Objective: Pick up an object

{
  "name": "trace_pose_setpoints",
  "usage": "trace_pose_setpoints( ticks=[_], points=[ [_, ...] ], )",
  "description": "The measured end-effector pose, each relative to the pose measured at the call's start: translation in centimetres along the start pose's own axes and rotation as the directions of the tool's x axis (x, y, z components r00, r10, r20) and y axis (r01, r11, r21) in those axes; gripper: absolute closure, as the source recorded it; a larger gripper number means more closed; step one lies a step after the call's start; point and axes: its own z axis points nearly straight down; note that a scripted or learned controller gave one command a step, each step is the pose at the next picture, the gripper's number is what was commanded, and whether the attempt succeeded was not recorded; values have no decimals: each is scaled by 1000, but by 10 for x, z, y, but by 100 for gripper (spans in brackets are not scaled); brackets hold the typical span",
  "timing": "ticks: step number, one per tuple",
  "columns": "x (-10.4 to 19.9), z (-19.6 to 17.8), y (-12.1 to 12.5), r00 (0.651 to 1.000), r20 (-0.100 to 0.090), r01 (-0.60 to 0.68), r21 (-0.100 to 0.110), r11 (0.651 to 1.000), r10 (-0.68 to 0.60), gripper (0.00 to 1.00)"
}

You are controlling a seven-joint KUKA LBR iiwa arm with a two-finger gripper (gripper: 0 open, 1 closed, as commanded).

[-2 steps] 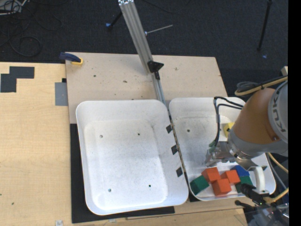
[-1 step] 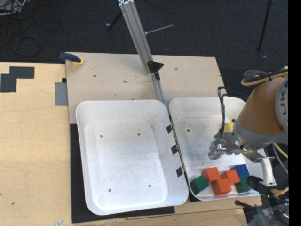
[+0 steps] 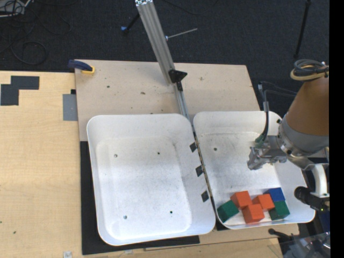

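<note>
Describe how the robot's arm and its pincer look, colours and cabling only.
The arm enters from the right as a broad orange band over a grey wrist section. A looped cable bundle sits on top of it, and a thin dark cable runs down toward the pincer, a small grey metal assembly with a speck of green near its top. Its fingers are too small to make out.

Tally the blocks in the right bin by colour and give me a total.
Orange blocks: 3
Green blocks: 2
Blue block: 1
Total: 6, all clustered at the near edge of the right bin.
</note>
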Motion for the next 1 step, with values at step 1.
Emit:
trace_pose_setpoints(
  ticks=[1],
  points=[
    [-1, -28, 1, 1000, 0, 0, 2, 1000, 0, 100]
  ],
)
